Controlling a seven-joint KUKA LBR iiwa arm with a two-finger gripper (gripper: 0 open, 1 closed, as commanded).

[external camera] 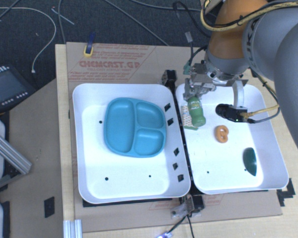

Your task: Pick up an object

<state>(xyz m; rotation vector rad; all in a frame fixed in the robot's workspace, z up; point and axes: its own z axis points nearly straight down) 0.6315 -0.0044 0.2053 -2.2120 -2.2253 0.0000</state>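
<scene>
Where the gripper [195,94] hangs: directly above the upper end of the green bottle [195,114], so close that touching or apart cannot be told.
Grip state: cannot be told from this view, and nothing is clearly held.
Green bottle: lies flat in the right bin [228,170], close to that bin's left wall, with a pale patterned strip along its left side.
Orange ring-shaped piece [221,133]: near the green bottle, to its lower right, not touching it.
Dark teal oval piece [250,161]: well apart from the green bottle, further to its lower right, near the bin's right wall.
Blue divided plate [135,128]: left of the green bottle, across the two walls, in the left bin [124,177].
</scene>
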